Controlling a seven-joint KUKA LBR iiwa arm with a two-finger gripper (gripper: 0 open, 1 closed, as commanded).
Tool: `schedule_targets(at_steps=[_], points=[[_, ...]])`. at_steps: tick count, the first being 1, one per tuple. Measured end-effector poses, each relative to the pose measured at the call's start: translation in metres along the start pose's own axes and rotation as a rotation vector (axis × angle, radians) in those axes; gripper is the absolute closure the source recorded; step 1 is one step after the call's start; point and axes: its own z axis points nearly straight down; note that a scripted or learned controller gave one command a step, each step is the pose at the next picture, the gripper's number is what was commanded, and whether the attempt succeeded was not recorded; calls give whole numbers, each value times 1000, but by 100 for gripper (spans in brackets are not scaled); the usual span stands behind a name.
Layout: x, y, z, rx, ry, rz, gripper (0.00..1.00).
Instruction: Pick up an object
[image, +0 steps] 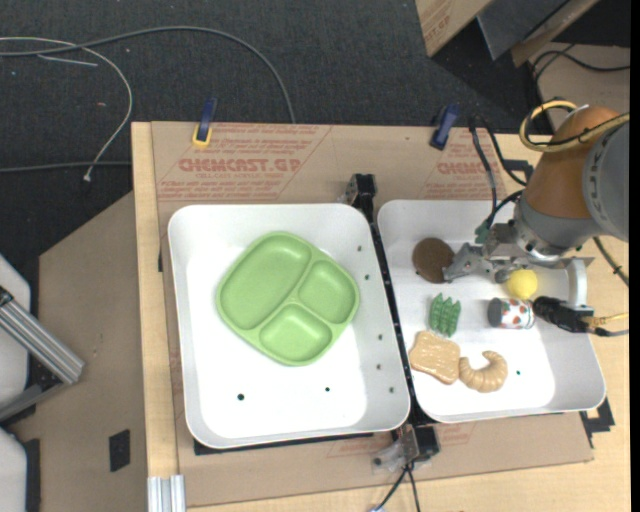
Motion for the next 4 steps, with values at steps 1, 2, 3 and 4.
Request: schedule_targets(at_steps=[1,2,3,4], points=[[-2,1,-12,-4,-6,-1,100],[-10,6,-61,-4,-11,3,100],[-13,-1,-109,-4,-11,4,100],[-13,0,-127,-2,-10,3,100]])
